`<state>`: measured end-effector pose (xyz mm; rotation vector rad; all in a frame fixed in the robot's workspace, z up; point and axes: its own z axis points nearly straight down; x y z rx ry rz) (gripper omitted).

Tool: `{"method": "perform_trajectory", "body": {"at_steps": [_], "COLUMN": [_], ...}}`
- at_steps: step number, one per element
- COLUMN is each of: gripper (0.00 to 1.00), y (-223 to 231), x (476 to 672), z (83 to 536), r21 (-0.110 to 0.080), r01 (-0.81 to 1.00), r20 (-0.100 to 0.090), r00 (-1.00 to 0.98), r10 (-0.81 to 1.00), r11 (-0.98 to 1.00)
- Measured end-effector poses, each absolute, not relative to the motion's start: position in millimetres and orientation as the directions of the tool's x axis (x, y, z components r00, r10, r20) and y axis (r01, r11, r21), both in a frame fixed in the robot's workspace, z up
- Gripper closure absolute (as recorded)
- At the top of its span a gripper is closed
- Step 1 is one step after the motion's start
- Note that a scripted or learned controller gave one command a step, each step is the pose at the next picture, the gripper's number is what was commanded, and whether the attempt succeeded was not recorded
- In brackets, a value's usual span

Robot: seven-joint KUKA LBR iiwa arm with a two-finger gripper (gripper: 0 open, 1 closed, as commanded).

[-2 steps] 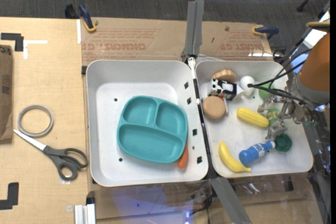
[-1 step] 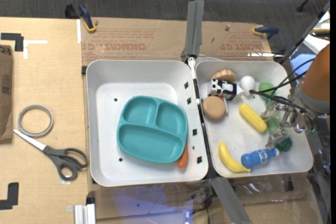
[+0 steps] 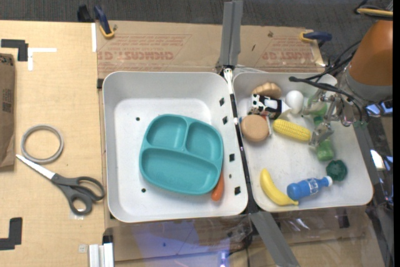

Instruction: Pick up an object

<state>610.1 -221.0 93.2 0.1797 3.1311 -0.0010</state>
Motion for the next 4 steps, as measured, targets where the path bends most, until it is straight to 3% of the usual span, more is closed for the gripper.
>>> {"method": "perform_trajectory", "body": {"at_steps": [1,2,3,4], "gripper": [0.0,0.0,0.0,0.0], "y": [-221,-221,-220,-221], "x": [571.8,581.6,563.7,612.7], "z": [93,93,92,93], "r21": [0.0,-0.001,0.0,0.0], "r01": [0.207,0.155,0.228,0.192], "r20": [-0.004,-0.005,-0.002,-0.003], "r00": [-0.978,-0.988,-0.974,-0.981], "r10": [0.207,0.155,0.228,0.192], "r11": [0.978,0.988,0.974,0.981]}}
